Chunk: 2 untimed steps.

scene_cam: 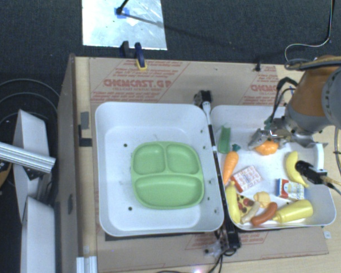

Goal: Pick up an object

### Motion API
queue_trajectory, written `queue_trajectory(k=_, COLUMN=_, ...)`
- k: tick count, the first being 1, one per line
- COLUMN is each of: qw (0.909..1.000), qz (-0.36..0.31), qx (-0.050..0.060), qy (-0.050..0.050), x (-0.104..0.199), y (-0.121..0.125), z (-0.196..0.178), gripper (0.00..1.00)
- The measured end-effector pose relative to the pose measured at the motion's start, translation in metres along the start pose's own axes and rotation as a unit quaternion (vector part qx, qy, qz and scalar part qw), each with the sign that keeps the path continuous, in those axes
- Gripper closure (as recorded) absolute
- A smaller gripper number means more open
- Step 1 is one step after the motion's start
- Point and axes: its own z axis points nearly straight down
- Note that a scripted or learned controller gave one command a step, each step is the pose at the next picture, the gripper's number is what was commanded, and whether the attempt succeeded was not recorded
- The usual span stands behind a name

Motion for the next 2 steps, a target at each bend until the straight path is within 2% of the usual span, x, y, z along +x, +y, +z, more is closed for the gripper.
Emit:
queue_trajectory(k=1, qw=1.0, qz=0.0, qx=-0.003, qy=0.0, x=-0.001, y=0.001, z=-0.013, gripper=1.0)
queue_trajectory(k=2, qw=1.0, qz=-0.007, qx=-0.004, qy=0.003, x=0.158, y=-0.021, z=-0.107, gripper=1.0)
